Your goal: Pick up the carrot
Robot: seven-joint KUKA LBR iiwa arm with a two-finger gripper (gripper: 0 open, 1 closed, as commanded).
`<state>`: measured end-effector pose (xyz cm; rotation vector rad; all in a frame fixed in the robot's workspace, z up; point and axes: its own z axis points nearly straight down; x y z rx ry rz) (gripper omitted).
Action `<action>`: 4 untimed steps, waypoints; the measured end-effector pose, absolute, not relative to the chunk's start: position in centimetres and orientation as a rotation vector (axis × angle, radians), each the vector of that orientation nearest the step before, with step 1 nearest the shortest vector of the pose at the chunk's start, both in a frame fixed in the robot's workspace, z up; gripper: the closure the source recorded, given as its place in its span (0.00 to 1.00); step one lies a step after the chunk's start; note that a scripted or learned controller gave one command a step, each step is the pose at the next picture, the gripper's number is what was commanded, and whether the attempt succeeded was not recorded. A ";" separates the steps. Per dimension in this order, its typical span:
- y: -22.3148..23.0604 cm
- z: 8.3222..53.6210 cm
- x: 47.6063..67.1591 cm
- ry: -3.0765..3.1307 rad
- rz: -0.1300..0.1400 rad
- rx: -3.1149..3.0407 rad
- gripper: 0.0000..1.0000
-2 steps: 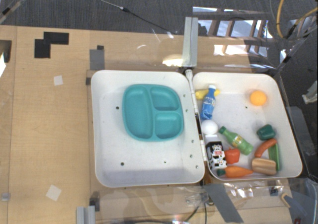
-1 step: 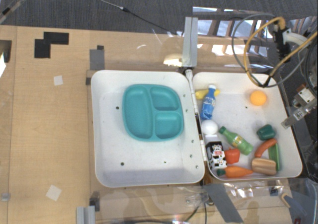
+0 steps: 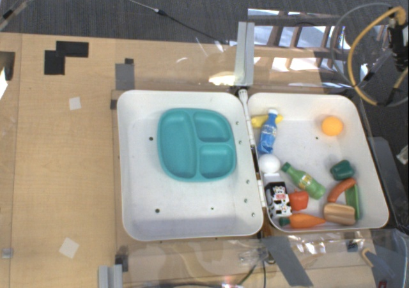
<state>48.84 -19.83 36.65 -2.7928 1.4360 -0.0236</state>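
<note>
Lying along the near wall of the right bin (image 3: 370, 152), the carrot (image 3: 307, 221) rests just beside a wooden block (image 3: 340, 214) and a small cow-patterned toy (image 3: 277, 198). A teal divided plate (image 3: 195, 144) sits in the left bin (image 3: 137, 172). Gripper state: cannot be determined.

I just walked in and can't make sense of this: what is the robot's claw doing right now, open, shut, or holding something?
Gripper: cannot be told. The carrot lies in the right bin.
</note>
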 end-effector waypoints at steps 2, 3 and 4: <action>-20.6 48.7 52.8 0.411 -0.027 -3.112 1.00; -20.4 34.2 58.0 0.316 0.007 -3.116 1.00; -20.7 32.8 52.7 0.317 -0.011 -3.121 1.00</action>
